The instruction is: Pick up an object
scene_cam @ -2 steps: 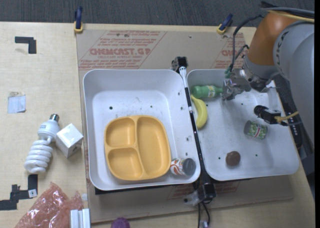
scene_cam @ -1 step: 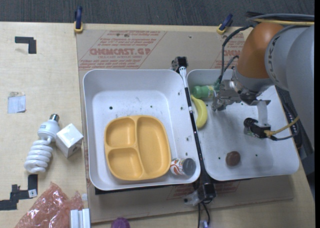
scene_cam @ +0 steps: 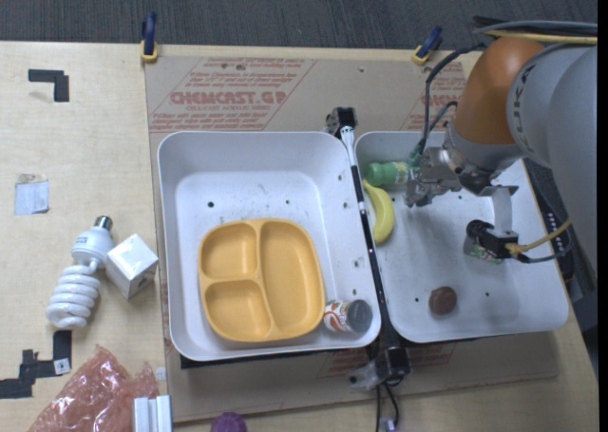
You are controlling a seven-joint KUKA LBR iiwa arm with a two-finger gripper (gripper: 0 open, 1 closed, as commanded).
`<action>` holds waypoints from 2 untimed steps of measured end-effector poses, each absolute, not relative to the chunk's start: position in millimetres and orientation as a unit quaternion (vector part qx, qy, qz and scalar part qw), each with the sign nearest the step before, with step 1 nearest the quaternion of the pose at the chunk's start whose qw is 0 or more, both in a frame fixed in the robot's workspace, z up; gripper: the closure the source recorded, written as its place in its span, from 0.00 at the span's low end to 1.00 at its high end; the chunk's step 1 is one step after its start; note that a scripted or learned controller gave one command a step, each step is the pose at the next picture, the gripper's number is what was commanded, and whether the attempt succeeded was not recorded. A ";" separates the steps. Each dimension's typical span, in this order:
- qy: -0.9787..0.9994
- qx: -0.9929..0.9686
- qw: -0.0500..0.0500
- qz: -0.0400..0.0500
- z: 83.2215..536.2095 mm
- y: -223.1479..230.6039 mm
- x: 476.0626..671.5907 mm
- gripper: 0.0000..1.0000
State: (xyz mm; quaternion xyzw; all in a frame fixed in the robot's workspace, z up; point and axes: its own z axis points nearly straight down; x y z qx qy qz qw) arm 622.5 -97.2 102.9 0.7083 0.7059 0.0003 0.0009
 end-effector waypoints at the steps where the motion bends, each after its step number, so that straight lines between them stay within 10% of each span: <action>1: 0.705 0.709 0.004 -0.002 103.7 -101.1 622.4 0.00; 2: 0.706 0.708 0.000 0.000 92.4 -93.7 594.7 0.00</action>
